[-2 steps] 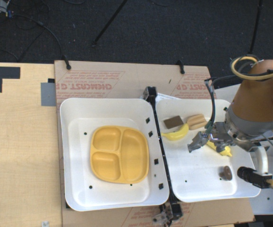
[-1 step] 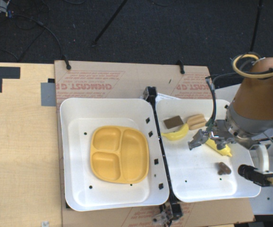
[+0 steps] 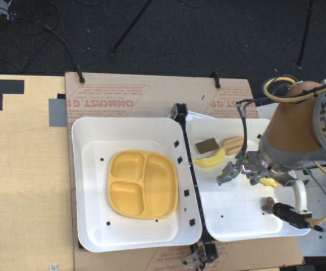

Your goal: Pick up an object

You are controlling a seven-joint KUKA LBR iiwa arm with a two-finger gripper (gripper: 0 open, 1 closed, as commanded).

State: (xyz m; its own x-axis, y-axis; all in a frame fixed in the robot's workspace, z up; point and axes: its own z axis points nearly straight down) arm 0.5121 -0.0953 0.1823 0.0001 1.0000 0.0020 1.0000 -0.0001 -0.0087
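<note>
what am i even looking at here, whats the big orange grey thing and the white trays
That is a robot arm, reaching in from the right. One camera, fixed above the bench, looks down at a slant. Two white bins sit side by side. The left bin holds a yellow divided plate. The right bin holds a brown block, a yellow banana-like piece and a tan piece. The arm's jaws hang beside the banana-like piece; I see nothing held.
</note>
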